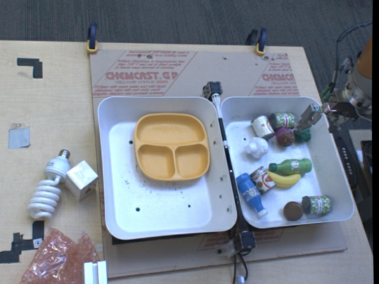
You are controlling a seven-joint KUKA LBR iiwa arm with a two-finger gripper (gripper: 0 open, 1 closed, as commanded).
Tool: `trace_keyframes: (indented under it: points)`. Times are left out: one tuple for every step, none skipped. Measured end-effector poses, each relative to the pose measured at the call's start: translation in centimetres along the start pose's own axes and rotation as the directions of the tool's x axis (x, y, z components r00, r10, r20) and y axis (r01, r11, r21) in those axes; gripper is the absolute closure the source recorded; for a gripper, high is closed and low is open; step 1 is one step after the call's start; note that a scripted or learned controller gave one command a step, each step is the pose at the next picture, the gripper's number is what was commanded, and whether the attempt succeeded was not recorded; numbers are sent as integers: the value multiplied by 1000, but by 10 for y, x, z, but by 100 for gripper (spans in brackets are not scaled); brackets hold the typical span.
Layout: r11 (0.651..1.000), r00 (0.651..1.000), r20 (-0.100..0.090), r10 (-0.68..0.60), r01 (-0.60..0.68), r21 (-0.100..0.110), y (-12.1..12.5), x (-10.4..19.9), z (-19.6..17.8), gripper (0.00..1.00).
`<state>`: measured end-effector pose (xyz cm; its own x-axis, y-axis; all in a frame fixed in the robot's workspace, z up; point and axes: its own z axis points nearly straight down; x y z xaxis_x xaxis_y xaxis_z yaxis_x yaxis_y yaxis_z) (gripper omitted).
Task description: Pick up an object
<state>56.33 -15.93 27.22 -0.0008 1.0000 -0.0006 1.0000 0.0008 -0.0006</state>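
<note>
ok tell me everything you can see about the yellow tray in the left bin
The yellow tray is a rounded-rectangle divided plate, looking like matte plastic, orange-yellow throughout. It has three compartments: one long section across the far side and two smaller ones side by side along the near side, split by raised ridges. It lies flat and right side up on the floor of the left bin, toward the bin's far half. Nothing sits in it, and its far edge lies close to the bin's far wall.

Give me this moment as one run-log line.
phase: approach | gripper: at right bin upper right, by purple fruit and green item | held: nothing seen | left bin: yellow divided plate
</note>
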Motion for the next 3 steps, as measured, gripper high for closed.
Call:
trace_keyframes:
  points:
    - [1000,1000,6,5,-5,-18,-34,29,161,0]
    - [1000,1000,0,0,0,-1,34,-4,179,0]
    - [1000,1000,-1,-3,3,23,91,1,183,0]
